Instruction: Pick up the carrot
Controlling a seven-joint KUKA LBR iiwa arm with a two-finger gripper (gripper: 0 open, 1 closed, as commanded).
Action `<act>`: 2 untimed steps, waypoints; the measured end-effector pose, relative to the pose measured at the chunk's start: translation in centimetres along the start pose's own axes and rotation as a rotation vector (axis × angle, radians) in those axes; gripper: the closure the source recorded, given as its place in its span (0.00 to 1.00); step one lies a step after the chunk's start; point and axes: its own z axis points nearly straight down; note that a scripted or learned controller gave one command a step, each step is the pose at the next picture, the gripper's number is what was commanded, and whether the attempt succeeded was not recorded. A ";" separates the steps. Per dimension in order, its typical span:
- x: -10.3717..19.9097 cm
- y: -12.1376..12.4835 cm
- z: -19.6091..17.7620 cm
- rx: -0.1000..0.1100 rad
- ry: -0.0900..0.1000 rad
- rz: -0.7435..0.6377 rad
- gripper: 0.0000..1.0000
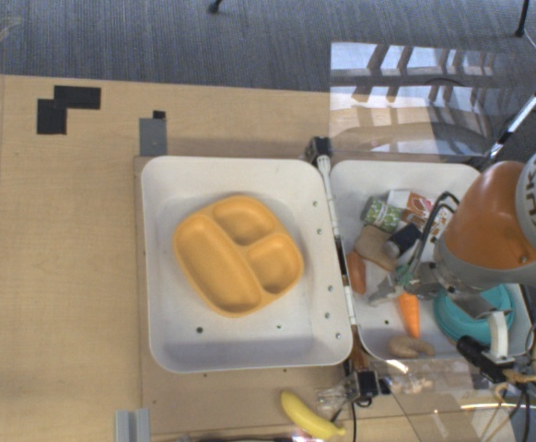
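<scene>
The carrot (409, 315) is a short orange piece lying in the right bin (369, 339), near its front edge. My gripper (403, 283) hangs just above the carrot's upper end, under the orange-banded wrist that comes in from the right. The gripper's grey body hides whether anything is in its grasp. The carrot looks to be resting on the bin floor.
Around the carrot lie a reddish sausage (355, 273), a beige lump (410, 346), a teal bowl (469, 318), a green can (379, 213) and a small box (417, 205). The left bin (162, 339) holds a yellow divided plate (238, 252). A banana (308, 416) lies on the bench in front.
</scene>
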 end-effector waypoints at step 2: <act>0.7 1.6 -5.4 0.003 -0.007 0.527 1.00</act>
